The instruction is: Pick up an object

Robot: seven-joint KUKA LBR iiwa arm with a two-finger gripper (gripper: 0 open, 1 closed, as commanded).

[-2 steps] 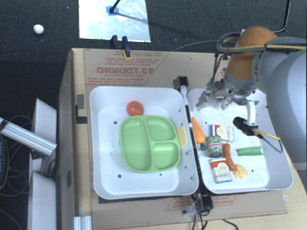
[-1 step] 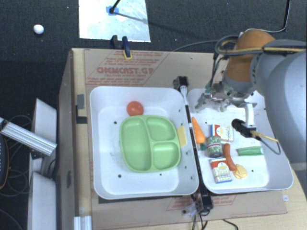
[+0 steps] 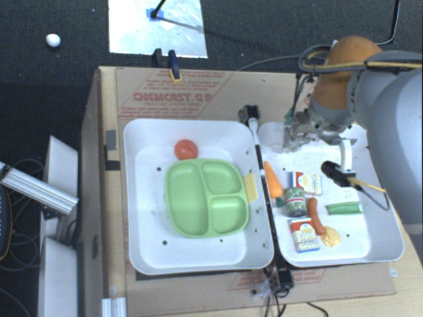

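My gripper (image 3: 293, 140) hangs low over the far left corner of the right bin (image 3: 386, 240), with the grey arm and its orange band reaching in from the right. Nothing shows between its fingers. In front of it lie an orange carrot (image 3: 271, 180), a small red and white carton (image 3: 308, 182), a green-labelled can (image 3: 295, 202), a reddish sausage (image 3: 316, 216), a flat green piece (image 3: 343, 208), a second small carton (image 3: 304, 235) and a yellow lump (image 3: 330, 236). All lie apart from the gripper.
The left bin (image 3: 142, 246) holds a green divided plate (image 3: 205, 197), a red tomato (image 3: 186, 149) behind it and a yellow piece (image 3: 251, 187) at its right wall. A black divider rail (image 3: 259, 157) runs between the bins.
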